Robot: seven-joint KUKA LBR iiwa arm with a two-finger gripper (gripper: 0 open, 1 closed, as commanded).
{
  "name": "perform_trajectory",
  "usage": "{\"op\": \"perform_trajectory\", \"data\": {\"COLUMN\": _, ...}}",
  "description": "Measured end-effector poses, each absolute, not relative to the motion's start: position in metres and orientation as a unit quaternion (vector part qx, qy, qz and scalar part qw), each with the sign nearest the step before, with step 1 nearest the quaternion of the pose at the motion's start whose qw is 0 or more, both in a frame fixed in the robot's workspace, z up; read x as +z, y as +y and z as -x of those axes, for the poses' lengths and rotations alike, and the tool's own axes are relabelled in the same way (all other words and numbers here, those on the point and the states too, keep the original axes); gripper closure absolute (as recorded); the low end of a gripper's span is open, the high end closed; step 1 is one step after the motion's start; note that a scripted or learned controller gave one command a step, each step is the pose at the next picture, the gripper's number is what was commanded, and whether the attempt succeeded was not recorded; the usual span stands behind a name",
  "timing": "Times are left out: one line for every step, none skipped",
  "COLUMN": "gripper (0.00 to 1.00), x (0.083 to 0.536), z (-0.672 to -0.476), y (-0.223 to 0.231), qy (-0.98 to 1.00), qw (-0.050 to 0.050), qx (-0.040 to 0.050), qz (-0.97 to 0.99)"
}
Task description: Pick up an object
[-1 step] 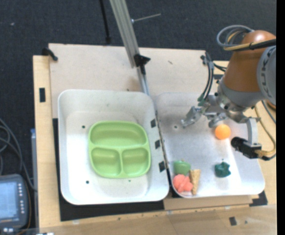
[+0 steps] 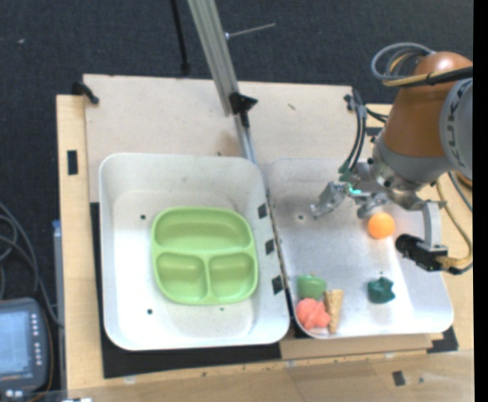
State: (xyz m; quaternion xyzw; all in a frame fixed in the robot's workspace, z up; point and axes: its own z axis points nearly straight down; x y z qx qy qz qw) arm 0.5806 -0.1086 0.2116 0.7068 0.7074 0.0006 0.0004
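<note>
- Orange ball point(image 2: 381, 226) sits in the right bin point(image 2: 428, 312), just beside the gripper point(image 2: 331, 199).
- Jaw state: can't tell from here.
- Ball looks light, smooth and likely to roll, so you'd want to grip across its widest part.
- Green piece point(image 2: 382, 290), pink piece point(image 2: 313, 312) and cone point(image 2: 335, 308) sit near the front edge.

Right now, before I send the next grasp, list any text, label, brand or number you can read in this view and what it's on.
None can be read.
Pendant screen at the lower left: lit, but its contents are too small and blurred to read.
Green divided plate, both white bins and the arm's orange band: no visible print.
</note>
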Motion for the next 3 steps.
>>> {"op": "perform_trajectory", "data": {"gripper": 0.00, "x": 0.168, "z": -0.576, "y": -0.106, "qy": 0.707, "qw": -0.001, "qx": -0.0018, "qz": -0.708}}
{"op": "perform_trajectory", "data": {"gripper": 0.00, "x": 0.121, "z": -0.582, "y": -0.102, "qy": 0.706, "qw": -0.001, "qx": -0.0018, "qz": -0.709}}
{"op": "perform_trajectory", "data": {"gripper": 0.00, "x": 0.100, "z": -0.582, "y": -0.103, "qy": 0.706, "qw": 0.000, "qx": -0.0012, "qz": -0.708}}
